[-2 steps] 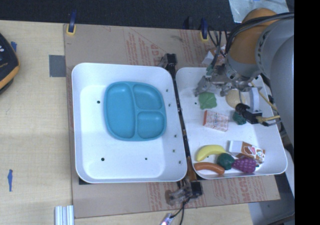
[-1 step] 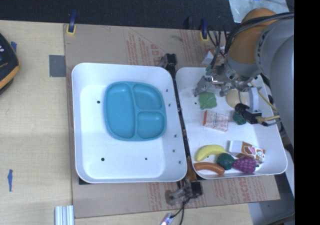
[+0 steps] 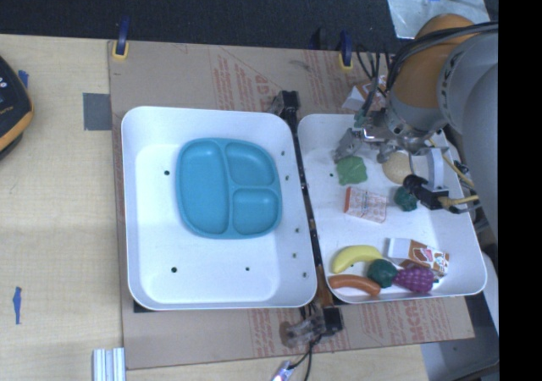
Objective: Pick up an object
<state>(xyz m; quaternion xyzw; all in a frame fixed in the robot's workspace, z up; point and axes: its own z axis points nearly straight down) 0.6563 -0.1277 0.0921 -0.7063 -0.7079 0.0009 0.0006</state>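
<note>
Toward two o'clock in the right bin (image 3: 474, 284), your tool (image 3: 356, 144) hovers by the green block (image 3: 351, 170), grip state unreadable; nothing is lifted yet.

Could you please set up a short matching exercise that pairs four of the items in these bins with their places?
Things:
1. blue divided plastic plate
2. yellow toy banana
3. purple toy grape bunch
4. light green toy block

Places:
A. near the front right corner of the right bin
B. middle of the left bin
C. far part of the right bin, close to the arm's pincer
D. front of the right bin, just above the orange sausage

Pairs: 1-B, 2-D, 3-A, 4-C
</note>
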